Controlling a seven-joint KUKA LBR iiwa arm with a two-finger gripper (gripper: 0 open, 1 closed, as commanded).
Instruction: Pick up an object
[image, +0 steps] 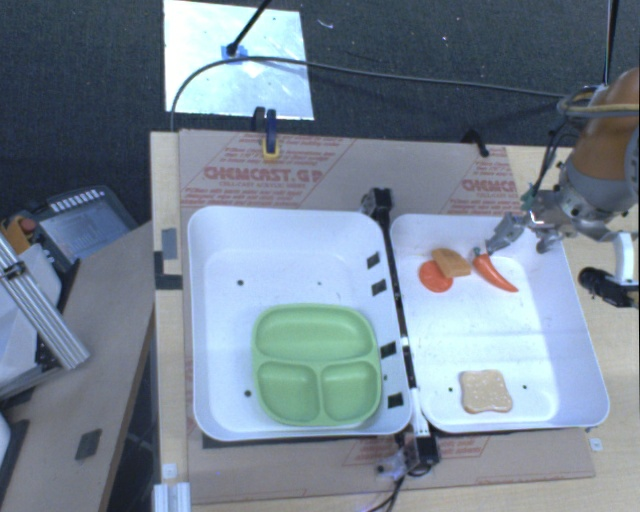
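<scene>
The right bin (570, 330) holds an orange carrot (497, 273), a red-orange round slice (433, 278) with a tan chunk (452, 263) resting against it, and a slice of toast (485, 391) near the front. My gripper (525, 238) hangs over the bin's back right part, just above and right of the carrot. Its two fingers stand apart, open, with nothing between them. The left fingertip (501, 237) is close to the carrot's upper end.
A green divided plate (318, 364) lies in the left bin (230, 300). A black divider (392, 300) with clips runs between the bins. A black fixture (606, 285) sits off the right bin's right rim, and cables cross the back.
</scene>
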